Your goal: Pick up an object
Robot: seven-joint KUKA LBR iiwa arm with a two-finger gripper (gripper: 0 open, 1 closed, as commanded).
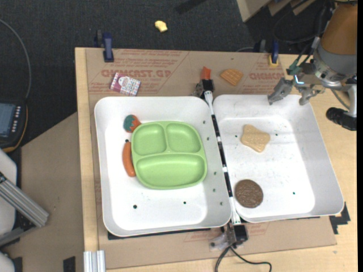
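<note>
- the grey two-finger gripper hangs over the far right corner of the right shallow white bin, its two fingers spread apart with nothing between them; it is open and holds no object
- the nearest candidate is the pale tan, toast-shaped piece, lying flat on the bin floor to the left of and nearer than the gripper, apart from the walls; the round dark brown cookie-like disc lies farther off, at the near left of the same bin, close to the middle divider
- judging from this, the step in hand is the approach; the toast piece looks the better pick, since it has free floor on every side and the disc sits near a wall that could block a finger
- to do it well, centre the fingers over the piece before descending, straddle its narrower width, and go low enough to catch its thin edges; a shallow close would likely slip over the top
- the left shallow white bin holds a green three-compartment plastic tray with an orange carrot-like piece touching its left edge and a small teal and orange ball-like toy at its far left corner; these are well apart from the gripper and crowded against the tray, so poorer choices
</note>
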